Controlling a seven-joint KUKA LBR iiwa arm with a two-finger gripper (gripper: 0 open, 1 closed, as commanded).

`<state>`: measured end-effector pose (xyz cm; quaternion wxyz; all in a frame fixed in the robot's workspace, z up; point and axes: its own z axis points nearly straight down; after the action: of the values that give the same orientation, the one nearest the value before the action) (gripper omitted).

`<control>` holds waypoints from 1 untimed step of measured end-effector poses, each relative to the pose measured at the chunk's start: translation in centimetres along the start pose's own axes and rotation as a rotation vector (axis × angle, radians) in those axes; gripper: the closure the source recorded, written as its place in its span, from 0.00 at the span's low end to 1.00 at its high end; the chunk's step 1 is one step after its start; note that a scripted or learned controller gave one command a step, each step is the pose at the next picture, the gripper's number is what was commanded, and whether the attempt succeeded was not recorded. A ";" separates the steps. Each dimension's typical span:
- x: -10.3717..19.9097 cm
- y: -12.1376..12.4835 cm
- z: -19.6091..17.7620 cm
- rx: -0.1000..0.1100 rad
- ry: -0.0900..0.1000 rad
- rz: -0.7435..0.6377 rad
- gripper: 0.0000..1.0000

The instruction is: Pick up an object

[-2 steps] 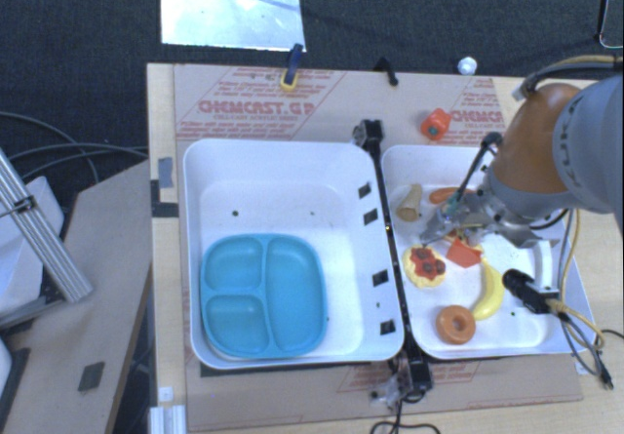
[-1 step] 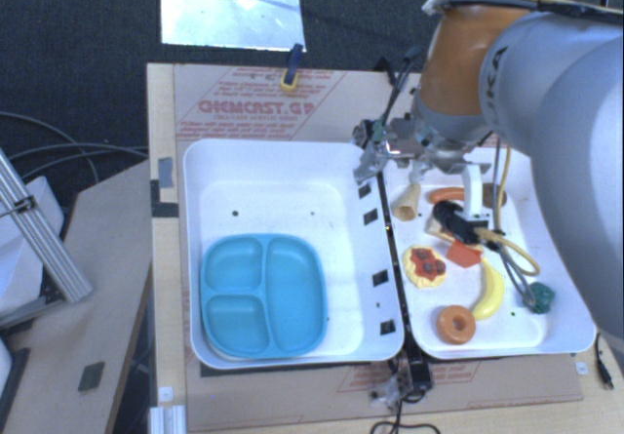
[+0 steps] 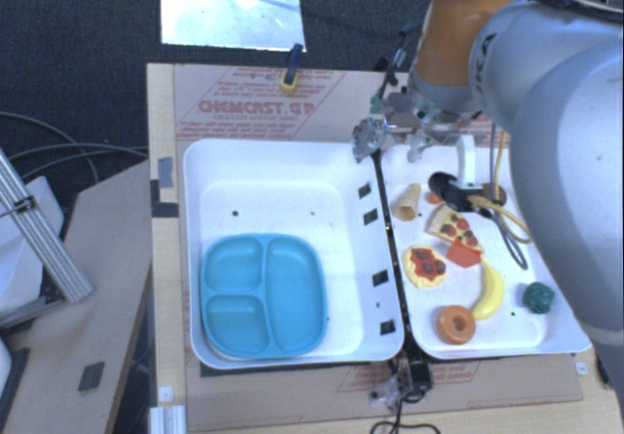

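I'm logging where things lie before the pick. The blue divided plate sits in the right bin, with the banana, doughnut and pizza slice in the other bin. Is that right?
Not quite: the camera view shows the blue plate in the left bin. The banana, doughnut and pizza slice are in the other bin, the right one.

Left bin [image 3: 283, 174]: open floor behind the blue tray [image 3: 263, 295] — free passage. Right bin [image 3: 561, 333]: toy foods crowd the floor — banana [image 3: 489, 294], donut [image 3: 455, 324], pizza [image 3: 426, 266]; the arm [image 3: 546, 81] overhangs its far end.
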<state>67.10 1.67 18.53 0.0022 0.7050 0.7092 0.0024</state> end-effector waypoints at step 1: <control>5.7 -9.0 0.1 0.011 0.003 -0.003 0.00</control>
<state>58.09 7.30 18.38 -0.0028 0.7039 0.7103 -0.0002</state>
